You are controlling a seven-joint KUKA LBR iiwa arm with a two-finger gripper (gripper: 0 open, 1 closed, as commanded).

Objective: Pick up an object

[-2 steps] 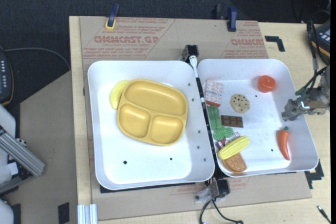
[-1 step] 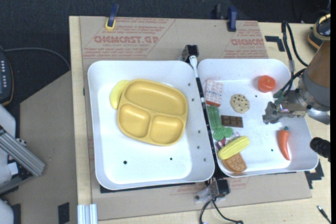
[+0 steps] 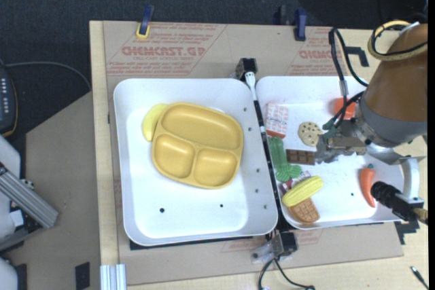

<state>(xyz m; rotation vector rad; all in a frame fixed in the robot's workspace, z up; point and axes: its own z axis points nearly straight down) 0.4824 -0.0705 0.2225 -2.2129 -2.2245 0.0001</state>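
Observation:
My gripper (image 3: 327, 147) hangs low over the middle of the right bin (image 3: 340, 210), with the grey and orange arm coming in from the right. Just left of it lie a brown chocolate bar (image 3: 299, 157) and a round cookie (image 3: 309, 133). A yellow corn cob (image 3: 303, 190) and a brown waffle-like piece (image 3: 304, 212) rest at the bin's front left. An orange carrot (image 3: 368, 184) lies to the front right of the gripper. A red-orange object (image 3: 339, 106) sits partly hidden behind the arm. A green item (image 3: 278, 153) and a pink-white packet (image 3: 276, 117) lie along the left wall.
The left bin (image 3: 136, 200) holds a yellow divided plate (image 3: 197, 144) with a yellow piece (image 3: 151, 121) tucked under its left edge. Black clamps (image 3: 247, 68) join the bins at the back and front. A black cable (image 3: 343, 61) loops behind the arm.

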